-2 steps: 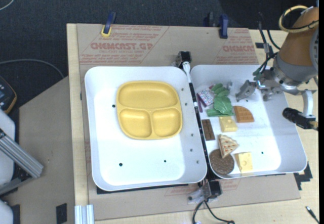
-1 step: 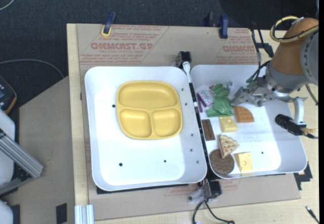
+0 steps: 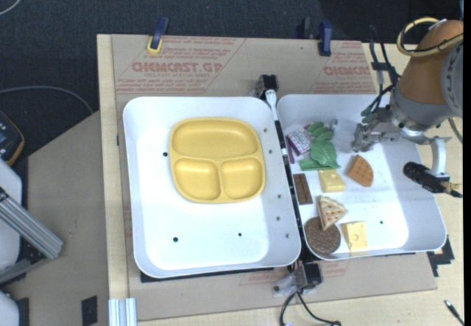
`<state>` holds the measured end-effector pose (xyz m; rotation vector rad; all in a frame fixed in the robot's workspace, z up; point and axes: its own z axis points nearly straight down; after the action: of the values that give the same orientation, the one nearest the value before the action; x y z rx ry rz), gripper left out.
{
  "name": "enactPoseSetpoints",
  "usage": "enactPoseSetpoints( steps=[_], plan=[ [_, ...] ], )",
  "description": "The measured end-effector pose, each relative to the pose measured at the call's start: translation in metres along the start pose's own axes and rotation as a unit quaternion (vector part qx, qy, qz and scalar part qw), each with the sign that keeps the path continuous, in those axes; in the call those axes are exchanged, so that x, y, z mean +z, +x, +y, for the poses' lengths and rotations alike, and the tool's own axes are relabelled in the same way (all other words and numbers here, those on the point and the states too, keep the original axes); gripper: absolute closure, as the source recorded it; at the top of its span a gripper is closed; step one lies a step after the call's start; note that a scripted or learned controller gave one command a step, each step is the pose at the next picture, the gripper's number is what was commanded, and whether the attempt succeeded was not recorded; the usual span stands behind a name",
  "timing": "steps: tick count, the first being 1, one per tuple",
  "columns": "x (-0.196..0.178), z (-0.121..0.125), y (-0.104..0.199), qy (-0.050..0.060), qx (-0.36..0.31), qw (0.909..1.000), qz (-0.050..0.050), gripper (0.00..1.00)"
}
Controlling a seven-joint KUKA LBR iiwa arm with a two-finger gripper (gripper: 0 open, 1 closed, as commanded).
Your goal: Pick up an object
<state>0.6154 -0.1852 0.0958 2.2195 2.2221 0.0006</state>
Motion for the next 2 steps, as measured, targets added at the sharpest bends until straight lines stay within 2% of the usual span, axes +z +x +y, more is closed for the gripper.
enactPoseSetpoints(
  steps=[1,2],
  plan=[
    [-0.058,0.007,0.008,-0.003,0.000,1.0000,-0.001,1.00],
    [-0.113,0.016,0.000,-0.004,0.000,1.0000,-0.002,1.00]
  ],
)
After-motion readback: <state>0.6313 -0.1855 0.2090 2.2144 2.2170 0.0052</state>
